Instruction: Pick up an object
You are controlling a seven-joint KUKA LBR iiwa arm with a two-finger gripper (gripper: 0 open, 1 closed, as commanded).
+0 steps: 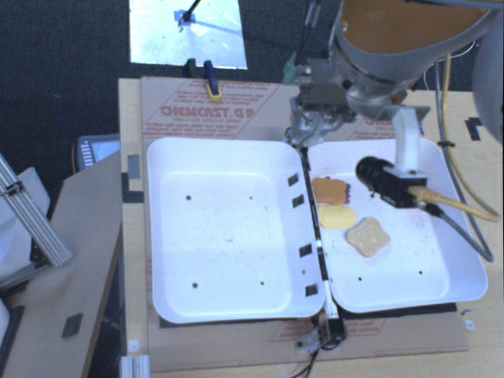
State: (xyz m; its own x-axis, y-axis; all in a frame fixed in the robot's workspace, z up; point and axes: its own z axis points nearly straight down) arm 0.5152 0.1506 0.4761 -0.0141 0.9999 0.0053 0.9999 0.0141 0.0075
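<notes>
Three small flat items lie in the right bin (441, 282), close to the divider. A brown-orange toast-like piece (331, 190) sits furthest back. Just in front of it is a pale yellow piece (337, 216), touching or nearly touching it. A beige bread-shaped piece (368, 237) lies nearest the front. My gripper (305, 135) hangs over the back rim where the two bins meet, behind the brown piece and apart from all three items. A black cylinder (384, 181) on a white bracket, with a yellow cable, juts from the wrist over the right bin.
The left bin (228, 235) sits beside the right one on a cardboard sheet (205, 110). A yellow and blue clamp (211, 81) stands at the cardboard's back edge. The arm's large body (402, 30) looms over the back right.
</notes>
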